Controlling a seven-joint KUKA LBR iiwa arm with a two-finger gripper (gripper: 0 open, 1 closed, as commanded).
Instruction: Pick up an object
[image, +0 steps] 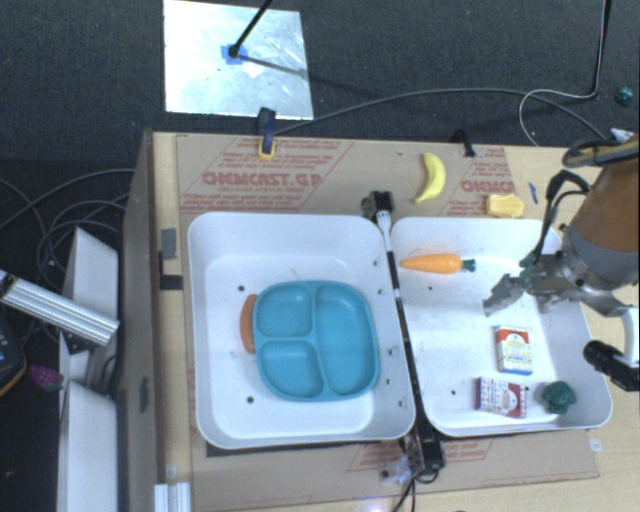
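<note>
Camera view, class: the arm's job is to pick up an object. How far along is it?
Nothing looks picked up: the carrot, the two small cartons and the green object all lie on the right bin's floor. In hand: the claw hangs over that bin, between the carrot and the upper carton, with nothing visible in it. Left: closing on an object and lifting it.

I watch through one fixed camera above the bench, tilted down at a slant, far enough back to take in both white bins and some floor beyond.
</note>
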